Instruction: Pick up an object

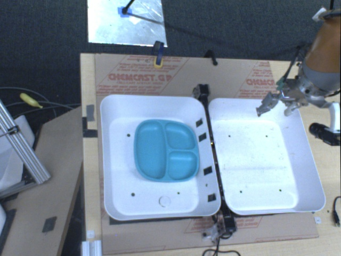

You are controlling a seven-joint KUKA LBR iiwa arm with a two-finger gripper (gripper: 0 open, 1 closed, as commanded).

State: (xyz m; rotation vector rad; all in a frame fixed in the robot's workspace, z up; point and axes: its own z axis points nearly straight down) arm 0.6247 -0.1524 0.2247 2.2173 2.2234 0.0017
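A sky-blue three-section plastic plate (165, 150) sat in the left white shallow plastic bin (120, 116), and the right white shallow bin (266, 164) matched it in colour. Both rested on a tan cardboard sheet (138, 76) with faded red lettering. Behind lay a shiny silver foil square (106, 15) on dark blue-grey carpet (37, 41).

Two white bins (114, 143) on a printed brown board (144, 76).

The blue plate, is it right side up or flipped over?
Right side up. The blue plate lies flat in the left bin, and its three hollow sections face upward toward the camera.
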